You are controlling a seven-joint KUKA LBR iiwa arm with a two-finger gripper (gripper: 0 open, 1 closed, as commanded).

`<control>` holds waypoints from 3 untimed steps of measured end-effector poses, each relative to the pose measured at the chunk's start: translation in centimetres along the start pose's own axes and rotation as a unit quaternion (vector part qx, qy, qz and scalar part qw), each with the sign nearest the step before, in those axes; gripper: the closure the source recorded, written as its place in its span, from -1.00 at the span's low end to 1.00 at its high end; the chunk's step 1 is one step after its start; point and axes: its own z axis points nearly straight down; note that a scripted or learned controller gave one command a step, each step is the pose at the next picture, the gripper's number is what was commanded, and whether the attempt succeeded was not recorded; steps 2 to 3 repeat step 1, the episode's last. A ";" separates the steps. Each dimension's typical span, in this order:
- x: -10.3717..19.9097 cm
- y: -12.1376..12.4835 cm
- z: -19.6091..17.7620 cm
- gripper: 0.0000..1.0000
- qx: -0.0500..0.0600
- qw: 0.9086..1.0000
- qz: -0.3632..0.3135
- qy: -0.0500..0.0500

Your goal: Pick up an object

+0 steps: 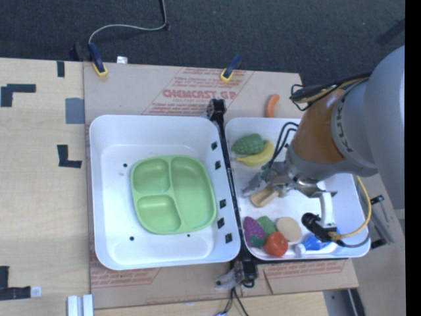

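Toy foods, a red tomato (276, 244) among them, lay unlifted along the right bin's (358, 252) near edge, while the pincer (266, 191) hovered just beyond them, whether spread or pinching I could not tell, so the pick remained undone.

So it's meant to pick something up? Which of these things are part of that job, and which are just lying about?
Part of the job:
gripper, down in the right bin
green toy
banana
purple toy
tomato
beige egg
blue toy

Just lying about:
green tray in the left bin
orange piece on the cardboard
yellow clamps
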 end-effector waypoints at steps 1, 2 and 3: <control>-0.1 0.0 -0.9 1.00 0.000 1.000 0.000 -0.001; -0.1 0.0 -0.9 1.00 0.000 1.000 0.000 -0.001; -0.1 0.0 -0.9 1.00 0.000 1.000 0.000 -0.001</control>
